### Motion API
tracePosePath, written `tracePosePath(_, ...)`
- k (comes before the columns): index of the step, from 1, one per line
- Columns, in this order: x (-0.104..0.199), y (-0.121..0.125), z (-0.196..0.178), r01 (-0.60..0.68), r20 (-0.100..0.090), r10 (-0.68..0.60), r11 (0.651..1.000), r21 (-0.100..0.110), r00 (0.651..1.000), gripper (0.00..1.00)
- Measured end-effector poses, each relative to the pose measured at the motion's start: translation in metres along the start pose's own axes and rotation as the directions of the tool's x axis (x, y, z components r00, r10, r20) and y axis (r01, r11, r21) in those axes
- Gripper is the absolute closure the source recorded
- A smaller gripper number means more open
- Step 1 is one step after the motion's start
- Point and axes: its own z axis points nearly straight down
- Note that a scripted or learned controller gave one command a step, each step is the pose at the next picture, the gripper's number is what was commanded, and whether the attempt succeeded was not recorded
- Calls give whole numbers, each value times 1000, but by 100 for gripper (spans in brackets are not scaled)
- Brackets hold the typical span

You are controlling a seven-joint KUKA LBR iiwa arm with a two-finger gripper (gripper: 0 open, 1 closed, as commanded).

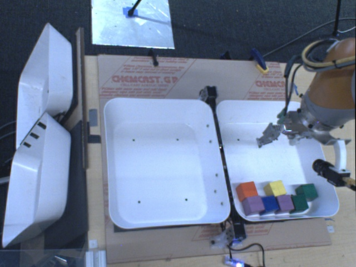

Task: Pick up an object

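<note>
- two shallow white bins sit side by side on the bench: the left bin [161,115] and the right bin [239,121], their inner walls touching along a dark strip down the middle.
- the left bin's floor carries a few small dark dots, which look like holes or screws.
- the arm [331,88] comes in from the right, grey with an orange section above the wrist, and hangs over the upper part of the right bin.
- the gripper [269,135] points toward the left, over the bare floor of the right bin, well apart from the blocks; i cannot tell whether it is apart or together, and nothing can be seen between its tips.
- seven blocks lie in a tight cluster at the near edge of the right bin, in two rows, touching or nearly touching one another.
- back row, three blocks: one orange block [247,191], one yellow block [274,188], one dark green block [306,192].
- front row, four blocks: one purple block [253,204], one blue block [270,204], a second purple block [285,203] and a second green block [299,204].
- count by colour: two purple, two green, one orange, one yellow, one blue.
- all seven blocks rest on the bin floor against the front wall.
- a blue and yellow clamp [259,60] lies on the board behind the right bin.
</note>
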Motion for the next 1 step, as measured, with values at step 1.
tracePosePath(1, -21, 64, -26, 0, 1, 0, 1000, -3, 1000, 0)
